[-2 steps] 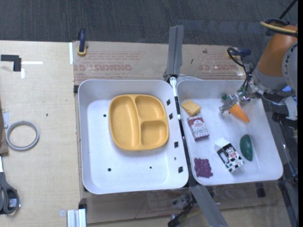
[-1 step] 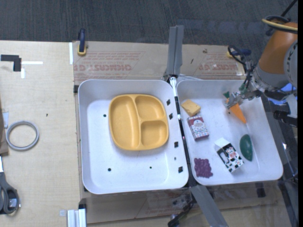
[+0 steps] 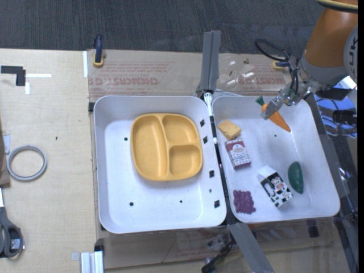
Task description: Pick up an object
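A pale wooden bench [image 3: 45,118] with a cardboard sheet [image 3: 148,75] stands before dark grey carpet [image 3: 142,10].

The pale wooden surface [image 3: 51,209] bears two white bins, the left bin [image 3: 114,203] touching the right bin [image 3: 318,203]. A roll of tape [image 3: 25,162] lies near its left edge, with scissors [image 3: 10,238] below.

Arm [image 3: 335,33] cut off by the frame's top and right edges at 2 o'clock. Gripper [image 3: 273,110] small and blurred over the carrot [image 3: 278,120]; its fingers could not be made out, and the carrot's upper end was covered. Scissors [image 3: 8,238] clipped by the left edge at 8 o'clock. Print on the red packet [image 3: 238,153] and milk carton [image 3: 275,186] was too small to read.
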`<state>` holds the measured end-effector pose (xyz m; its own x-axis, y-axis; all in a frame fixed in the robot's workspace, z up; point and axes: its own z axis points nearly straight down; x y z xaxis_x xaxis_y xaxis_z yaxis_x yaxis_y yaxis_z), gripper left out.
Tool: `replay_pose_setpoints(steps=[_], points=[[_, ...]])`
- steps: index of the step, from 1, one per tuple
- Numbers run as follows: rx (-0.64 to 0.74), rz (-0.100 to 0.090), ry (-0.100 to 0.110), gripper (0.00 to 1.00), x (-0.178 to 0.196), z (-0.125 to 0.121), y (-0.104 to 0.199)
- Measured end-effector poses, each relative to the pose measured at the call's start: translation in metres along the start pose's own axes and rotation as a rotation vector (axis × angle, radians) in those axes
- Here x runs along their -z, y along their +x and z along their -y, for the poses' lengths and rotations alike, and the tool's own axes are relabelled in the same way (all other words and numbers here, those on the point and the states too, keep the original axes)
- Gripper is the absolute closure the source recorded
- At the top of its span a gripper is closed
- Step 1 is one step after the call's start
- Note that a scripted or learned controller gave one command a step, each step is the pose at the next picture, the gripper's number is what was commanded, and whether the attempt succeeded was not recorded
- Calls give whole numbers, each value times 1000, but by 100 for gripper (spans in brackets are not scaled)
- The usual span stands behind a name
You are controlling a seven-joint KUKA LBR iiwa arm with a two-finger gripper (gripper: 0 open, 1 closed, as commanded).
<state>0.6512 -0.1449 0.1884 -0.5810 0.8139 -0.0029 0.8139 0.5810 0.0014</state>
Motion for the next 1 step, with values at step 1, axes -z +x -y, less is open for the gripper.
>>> replay_pose_setpoints(steps=[1], points=[[0, 0, 0, 0, 0, 0, 0]])
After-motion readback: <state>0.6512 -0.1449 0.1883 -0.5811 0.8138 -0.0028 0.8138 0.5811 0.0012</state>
